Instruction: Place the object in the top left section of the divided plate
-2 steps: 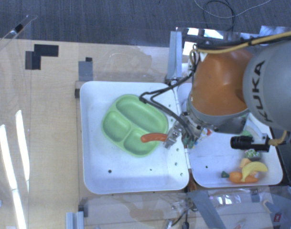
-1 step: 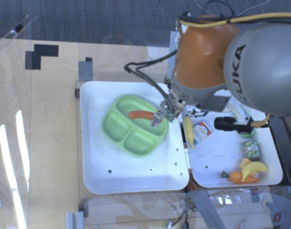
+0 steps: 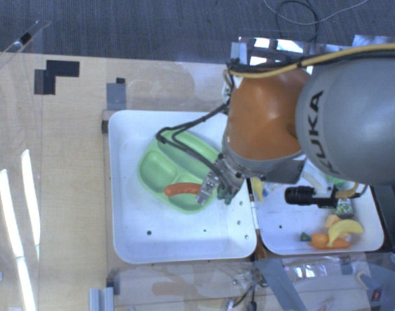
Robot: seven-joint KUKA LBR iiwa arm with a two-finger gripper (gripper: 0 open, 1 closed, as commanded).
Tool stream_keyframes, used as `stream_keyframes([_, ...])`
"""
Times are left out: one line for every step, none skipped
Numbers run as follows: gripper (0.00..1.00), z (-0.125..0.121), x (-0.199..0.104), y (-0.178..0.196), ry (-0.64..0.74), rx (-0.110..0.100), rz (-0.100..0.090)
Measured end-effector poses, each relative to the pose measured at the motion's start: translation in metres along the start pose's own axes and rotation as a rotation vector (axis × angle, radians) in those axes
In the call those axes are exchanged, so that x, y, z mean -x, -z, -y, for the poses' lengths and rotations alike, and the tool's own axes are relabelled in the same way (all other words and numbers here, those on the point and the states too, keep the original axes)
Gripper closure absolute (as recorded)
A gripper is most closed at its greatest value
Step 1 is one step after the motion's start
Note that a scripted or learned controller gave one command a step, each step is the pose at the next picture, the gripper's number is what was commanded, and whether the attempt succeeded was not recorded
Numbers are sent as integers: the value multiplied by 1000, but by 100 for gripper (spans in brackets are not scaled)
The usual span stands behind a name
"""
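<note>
At bench centre, over the left bin [image 3: 129,238]: gripper [image 3: 213,192], low at the near right edge of the green divided plate [image 3: 174,170]. Finger state: cannot tell, tips too small and shadowed. Task object: red-orange chilli-like piece [image 3: 182,189], lying in the plate's near section just beside the gripper; contact unclear. Judgement: placement in top left section outstanding. Right bin [image 3: 281,235]: yellow banana [image 3: 343,227], orange fruit [image 3: 322,240], small oddments. Arm [image 3: 314,122] overhangs the plate's far side.

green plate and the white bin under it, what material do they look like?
Green divided plate: likely moulded plastic, satin, judging by its uniform colour and soft rounded dividers. White bin: probably thin plastic or coated sheet; smooth, slightly glossy, with small dark holes. Neither is certain.
</note>
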State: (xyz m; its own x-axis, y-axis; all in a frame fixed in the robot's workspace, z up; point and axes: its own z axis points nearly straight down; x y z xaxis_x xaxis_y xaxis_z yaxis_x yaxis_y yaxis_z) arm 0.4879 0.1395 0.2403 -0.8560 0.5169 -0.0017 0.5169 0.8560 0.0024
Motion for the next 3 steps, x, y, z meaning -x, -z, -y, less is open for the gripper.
stream_keyframes([100, 22, 15, 83, -13, 4, 4])
stream_keyframes([100, -2, -1, 14, 111, 1, 1])
stream_keyframes([100, 43, 39, 4, 158, 1, 3])
